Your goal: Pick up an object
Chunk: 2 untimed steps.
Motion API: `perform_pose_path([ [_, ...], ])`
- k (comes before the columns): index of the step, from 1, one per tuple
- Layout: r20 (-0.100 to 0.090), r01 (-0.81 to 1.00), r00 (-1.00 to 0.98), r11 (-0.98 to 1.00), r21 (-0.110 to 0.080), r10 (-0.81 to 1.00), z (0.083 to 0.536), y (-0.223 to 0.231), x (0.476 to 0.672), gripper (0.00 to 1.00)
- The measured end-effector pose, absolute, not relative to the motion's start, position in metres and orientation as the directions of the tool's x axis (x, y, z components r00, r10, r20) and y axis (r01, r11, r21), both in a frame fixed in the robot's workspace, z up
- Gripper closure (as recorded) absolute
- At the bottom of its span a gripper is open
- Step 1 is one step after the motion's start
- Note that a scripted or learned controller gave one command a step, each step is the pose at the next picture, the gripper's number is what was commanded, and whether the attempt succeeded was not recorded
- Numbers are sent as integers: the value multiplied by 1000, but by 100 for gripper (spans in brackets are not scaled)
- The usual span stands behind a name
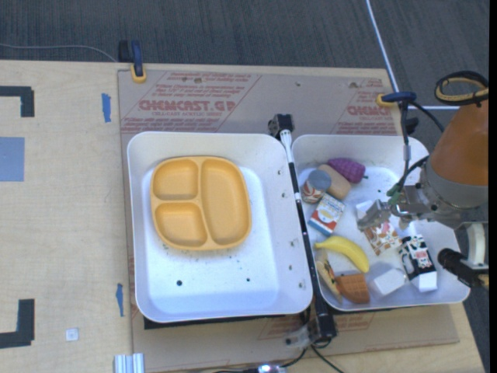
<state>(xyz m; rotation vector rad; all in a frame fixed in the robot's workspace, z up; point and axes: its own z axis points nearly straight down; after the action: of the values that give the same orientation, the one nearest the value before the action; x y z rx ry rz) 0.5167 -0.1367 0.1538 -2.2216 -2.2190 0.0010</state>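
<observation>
Bench [62,208]: a pale wooden surface is seen from above, with two shallow white bins set side by side on a brown cardboard sheet [233,99].
Arm [462,154]: a grey arm with an orange band is seen reaching in over the right bin's right rim.
Left bin [210,286]: it is placed just left of the right bin, their rims touching.
Right bin [365,150]: the loose objects are held here.
Yellow tray [202,202]: a three-compartment tray is laid in the left bin, well left of the right bin.
Banana [345,251]: it is laid near the right bin's middle, long axis slanted from upper left to lower right, the lower right end pointed toward the bin's front right corner.
Purple object [346,169]: it is seen near the right bin's back wall.
Small carton [327,214]: it is placed just above the banana.
White block [387,280]: it is placed right of the banana, near the front rim.
Gripper [382,212]: it is lowered over a crumpled packet [381,235] in the right bin's right half; how far the fingers are parted, and whether anything is held, cannot be told.
</observation>
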Motion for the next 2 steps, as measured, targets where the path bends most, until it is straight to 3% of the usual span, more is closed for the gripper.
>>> perform_pose_path([
  [1, 1, 1000, -1, 1, -1, 1000, 94, -169, 531, 0],
  [2, 0, 1000, 1, -1, 2, 1000, 104, -169, 532, 100],
])
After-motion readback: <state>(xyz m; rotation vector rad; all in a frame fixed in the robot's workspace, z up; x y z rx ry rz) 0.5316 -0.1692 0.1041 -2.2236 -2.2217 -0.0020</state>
